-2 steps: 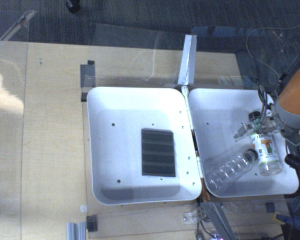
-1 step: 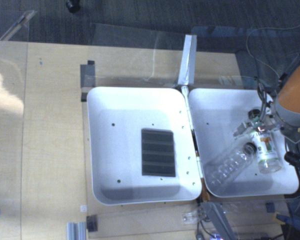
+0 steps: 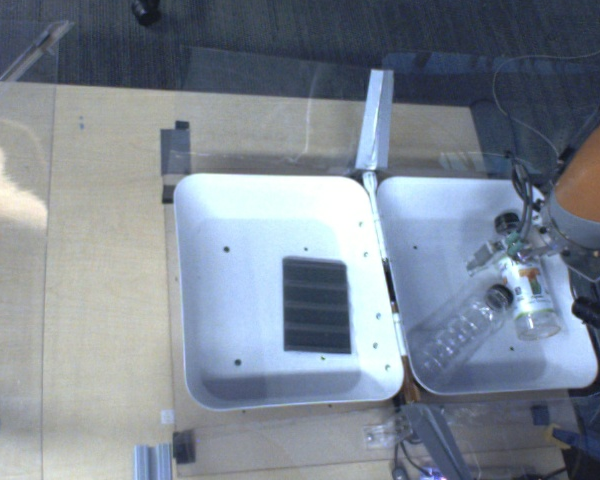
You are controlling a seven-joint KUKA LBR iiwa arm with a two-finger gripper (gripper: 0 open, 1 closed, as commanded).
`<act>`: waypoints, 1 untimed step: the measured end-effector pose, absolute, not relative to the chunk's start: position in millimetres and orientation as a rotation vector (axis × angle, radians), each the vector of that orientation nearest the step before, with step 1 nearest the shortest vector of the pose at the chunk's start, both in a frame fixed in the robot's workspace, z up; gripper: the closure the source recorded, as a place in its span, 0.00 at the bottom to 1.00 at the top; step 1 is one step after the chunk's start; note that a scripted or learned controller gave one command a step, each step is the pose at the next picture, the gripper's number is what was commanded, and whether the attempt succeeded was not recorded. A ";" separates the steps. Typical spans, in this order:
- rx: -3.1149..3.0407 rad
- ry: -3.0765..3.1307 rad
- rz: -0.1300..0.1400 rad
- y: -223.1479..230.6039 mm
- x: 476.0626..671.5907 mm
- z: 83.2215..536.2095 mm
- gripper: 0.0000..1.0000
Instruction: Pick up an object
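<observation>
End effector [image 3: 507, 251] hovering in the right bin [image 3: 420, 218], grip state indiscernible; clear plastic bottle [image 3: 458, 330] lying just below-left, small labelled bottle [image 3: 532, 298] directly beneath.

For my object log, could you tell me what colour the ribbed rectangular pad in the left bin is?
Dark grey to black, with horizontal ridges: the ribbed pad, in the camera view.

Overhead, slanted down on bins [image 3: 280, 193]
</observation>
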State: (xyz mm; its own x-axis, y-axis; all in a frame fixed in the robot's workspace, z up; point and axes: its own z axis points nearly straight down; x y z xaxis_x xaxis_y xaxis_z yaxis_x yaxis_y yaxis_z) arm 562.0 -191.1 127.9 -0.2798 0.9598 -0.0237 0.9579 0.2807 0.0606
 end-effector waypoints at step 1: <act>1.811 2.496 0.053 -191.4 567.2 127.3 0.00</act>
